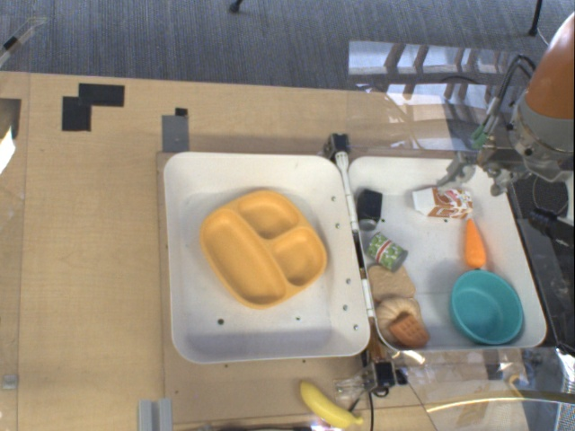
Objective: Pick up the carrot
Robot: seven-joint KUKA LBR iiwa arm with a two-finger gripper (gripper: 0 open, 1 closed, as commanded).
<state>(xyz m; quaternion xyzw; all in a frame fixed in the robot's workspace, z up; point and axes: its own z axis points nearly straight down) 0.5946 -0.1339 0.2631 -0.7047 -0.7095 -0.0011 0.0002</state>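
Observation:
The carrot (473, 244), small and orange, lies lengthwise in the right bin (431, 268) close to its right wall, just above a teal bowl (486, 307). My gripper (473, 178) hangs over the bin's far right corner, beyond the carrot and apart from it. Its two fingers are spread, so it is open, and nothing sits between them. The left fingertip (452, 174) is just above a white and red carton (444, 202). The arm's orange band (550, 83) shows at the right edge.
The right bin also holds a black block (369, 205), a green can (386, 251) and two brown bread-like pieces (400, 311). A yellow divided plate (261, 247) lies in the left bin (193, 330). A banana (328, 407) rests on the bench in front.

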